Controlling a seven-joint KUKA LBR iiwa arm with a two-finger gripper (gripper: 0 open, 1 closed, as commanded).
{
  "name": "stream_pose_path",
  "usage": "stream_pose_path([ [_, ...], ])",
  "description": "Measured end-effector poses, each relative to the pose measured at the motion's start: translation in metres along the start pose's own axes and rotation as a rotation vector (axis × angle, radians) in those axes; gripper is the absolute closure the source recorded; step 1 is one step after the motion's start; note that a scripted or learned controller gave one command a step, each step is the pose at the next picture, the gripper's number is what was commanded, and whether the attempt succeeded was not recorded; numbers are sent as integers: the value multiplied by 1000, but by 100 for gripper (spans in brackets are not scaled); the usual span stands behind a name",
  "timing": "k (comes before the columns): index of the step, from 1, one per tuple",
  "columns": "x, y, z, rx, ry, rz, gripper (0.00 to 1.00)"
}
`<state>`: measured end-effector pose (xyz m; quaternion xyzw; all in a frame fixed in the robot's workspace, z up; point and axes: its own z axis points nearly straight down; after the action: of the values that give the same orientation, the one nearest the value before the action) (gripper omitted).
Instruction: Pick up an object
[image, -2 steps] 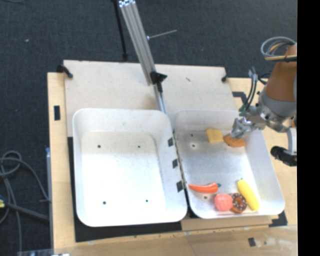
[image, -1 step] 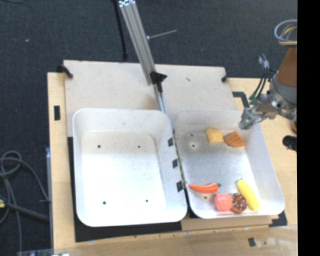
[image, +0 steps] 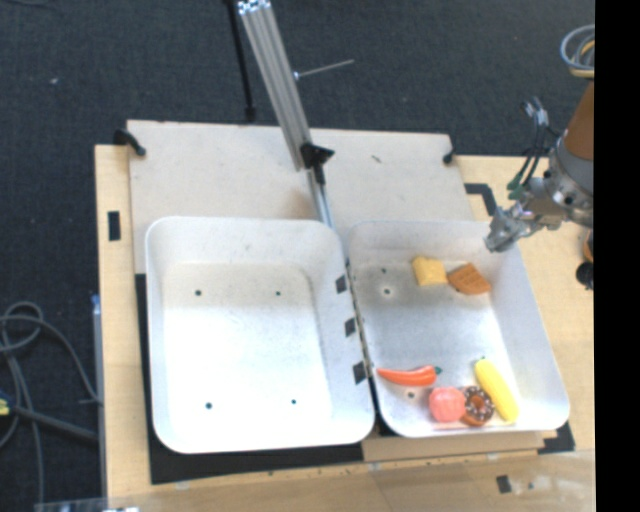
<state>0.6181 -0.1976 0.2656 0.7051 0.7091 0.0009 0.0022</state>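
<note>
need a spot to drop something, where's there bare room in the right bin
The middle of the right bin is bare, between the yellow block and brown piece above and the chili below. The near right corner is crowded: chili, pink ball, donut, banana.

Slanted metal pole (image: 283, 85) behind the bins, cables (image: 40, 350) on dark floor at left.

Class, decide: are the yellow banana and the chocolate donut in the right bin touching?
Touching. The camera view shows the banana lying against the donut, with no white bin floor between them.
</note>
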Motion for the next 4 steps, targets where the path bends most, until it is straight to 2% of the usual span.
stream_pose_path([
  [1,51,-8,12,4,2,0,100],
  [4,192,-28,11,3,4,-1,100],
])
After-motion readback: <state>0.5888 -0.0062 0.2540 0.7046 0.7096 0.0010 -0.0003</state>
